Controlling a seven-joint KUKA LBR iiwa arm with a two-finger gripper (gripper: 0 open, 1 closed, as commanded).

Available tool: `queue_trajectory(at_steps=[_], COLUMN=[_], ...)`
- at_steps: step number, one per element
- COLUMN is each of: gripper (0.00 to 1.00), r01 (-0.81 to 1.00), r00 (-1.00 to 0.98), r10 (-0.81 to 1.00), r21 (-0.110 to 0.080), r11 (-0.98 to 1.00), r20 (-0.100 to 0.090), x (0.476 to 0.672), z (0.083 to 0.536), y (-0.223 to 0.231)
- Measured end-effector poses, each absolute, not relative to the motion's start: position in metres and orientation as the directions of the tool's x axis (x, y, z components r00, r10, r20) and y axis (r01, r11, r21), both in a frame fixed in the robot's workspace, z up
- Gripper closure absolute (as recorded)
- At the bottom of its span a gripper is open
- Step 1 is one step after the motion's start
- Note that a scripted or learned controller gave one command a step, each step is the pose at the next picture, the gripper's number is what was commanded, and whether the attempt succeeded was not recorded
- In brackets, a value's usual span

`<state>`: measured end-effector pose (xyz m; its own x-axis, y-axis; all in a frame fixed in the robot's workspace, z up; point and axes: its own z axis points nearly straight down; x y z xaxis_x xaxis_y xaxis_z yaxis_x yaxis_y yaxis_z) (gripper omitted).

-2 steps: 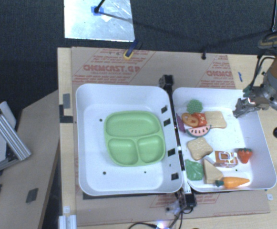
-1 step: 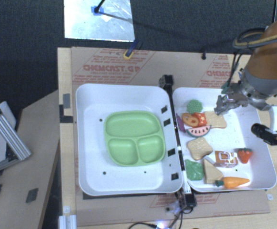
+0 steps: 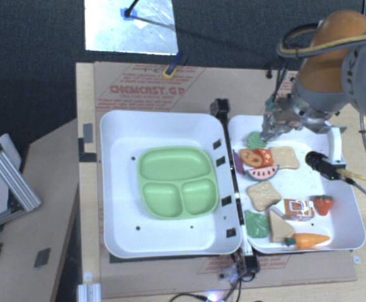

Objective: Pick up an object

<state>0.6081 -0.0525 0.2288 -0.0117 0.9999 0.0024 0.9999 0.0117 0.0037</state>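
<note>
Carrot (image 3: 308, 239): near front edge of right bin (image 3: 353, 228).
Gripper (image 3: 269, 133): over green toy (image 3: 256, 139); jaws' state unclear.
Advice: descend straight, centre before closing.

Bench (image 3: 85, 168) with two bins
Left bin (image 3: 116, 168) and right bin (image 3: 346, 219) sit touching, on a printed cardboard sheet (image 3: 151, 87).

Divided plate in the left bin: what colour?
Light green, plain; the plate shows clearly in the camera view.
</note>
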Motion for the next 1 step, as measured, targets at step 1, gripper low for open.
queue_trajectory(at_steps=[1], gripper=[1.0], r01=[1.0], r00=[-0.006], r10=[1.0], r21=[0.001], r11=[0.006], r20=[-0.001], x=[0.6109], z=[0.2161], y=[-0.0521])
